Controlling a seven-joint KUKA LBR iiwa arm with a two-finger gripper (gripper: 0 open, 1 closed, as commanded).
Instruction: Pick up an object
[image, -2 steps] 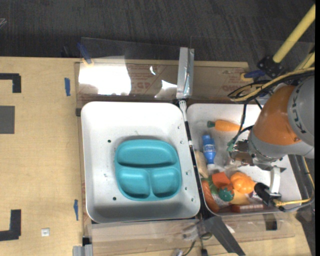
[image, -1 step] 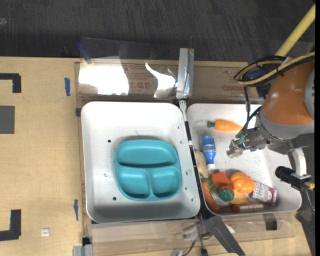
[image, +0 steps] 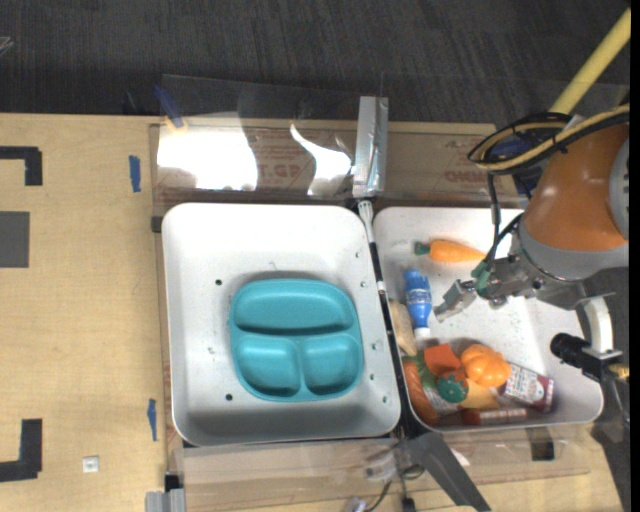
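The claw (image: 462, 296), spread and empty above the right bin (image: 570, 410), hangs between the bottle (image: 417, 301) and carrot (image: 452, 251), so descending here might close on bare floor.

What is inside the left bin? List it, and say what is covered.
The left bin holds one teal divided tray, lying flat near the middle, its three compartments bare. White bin floor surrounds it. Whatever lies beneath the tray is covered.
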